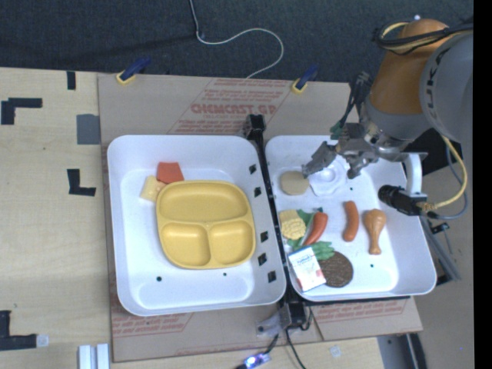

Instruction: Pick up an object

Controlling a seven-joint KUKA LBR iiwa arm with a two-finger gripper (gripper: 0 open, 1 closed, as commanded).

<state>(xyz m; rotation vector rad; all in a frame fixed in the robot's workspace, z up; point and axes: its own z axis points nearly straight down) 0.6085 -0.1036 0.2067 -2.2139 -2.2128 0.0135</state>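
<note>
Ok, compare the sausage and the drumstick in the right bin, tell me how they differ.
The sausage is orange-red; the drumstick is tan-brown. The sausage is an even rod with rounded ends, while the drumstick is fat at its upper end and narrows to a thin stem with a knob at the bottom. The sausage lies to the view's left of the drumstick, nearer the bin's middle. Both lie flat, roughly parallel and side by side, in the right bin.

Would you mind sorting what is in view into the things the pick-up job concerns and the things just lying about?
Job in hand:
gripper, above the right bin
beige round piece
sausage
drumstick
corn
chilli
burger patty

Lying about:
yellow divided plate in the left bin
orange block
cable
</note>
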